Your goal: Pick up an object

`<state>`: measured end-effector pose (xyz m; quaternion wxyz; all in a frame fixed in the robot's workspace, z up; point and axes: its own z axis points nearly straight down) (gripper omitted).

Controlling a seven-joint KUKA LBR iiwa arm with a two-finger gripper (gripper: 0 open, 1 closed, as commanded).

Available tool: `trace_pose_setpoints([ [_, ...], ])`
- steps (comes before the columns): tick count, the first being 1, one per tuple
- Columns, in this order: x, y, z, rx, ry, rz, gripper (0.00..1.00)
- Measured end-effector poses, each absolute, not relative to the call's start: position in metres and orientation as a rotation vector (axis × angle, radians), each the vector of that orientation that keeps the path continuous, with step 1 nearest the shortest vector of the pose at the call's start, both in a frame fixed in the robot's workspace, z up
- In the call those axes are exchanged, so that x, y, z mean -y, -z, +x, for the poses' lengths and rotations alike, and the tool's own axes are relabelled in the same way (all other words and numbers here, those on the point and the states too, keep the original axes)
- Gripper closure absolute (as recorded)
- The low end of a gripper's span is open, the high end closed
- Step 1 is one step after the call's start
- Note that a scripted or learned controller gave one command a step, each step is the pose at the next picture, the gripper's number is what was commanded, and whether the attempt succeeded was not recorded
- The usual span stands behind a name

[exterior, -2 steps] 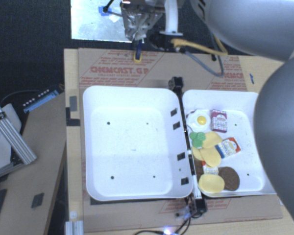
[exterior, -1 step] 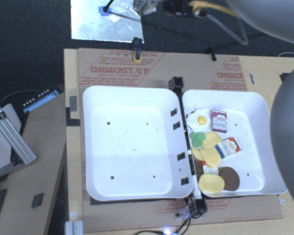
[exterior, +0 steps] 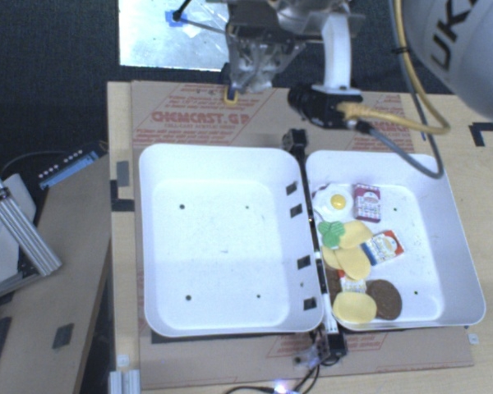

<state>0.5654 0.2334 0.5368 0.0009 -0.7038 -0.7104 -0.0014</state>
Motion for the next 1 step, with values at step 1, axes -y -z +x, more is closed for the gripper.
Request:
trace_pose_setpoints([
  [1,-0.2351,-0.5361,0.4827,2.229,0.002,-2.21,1.0],
])
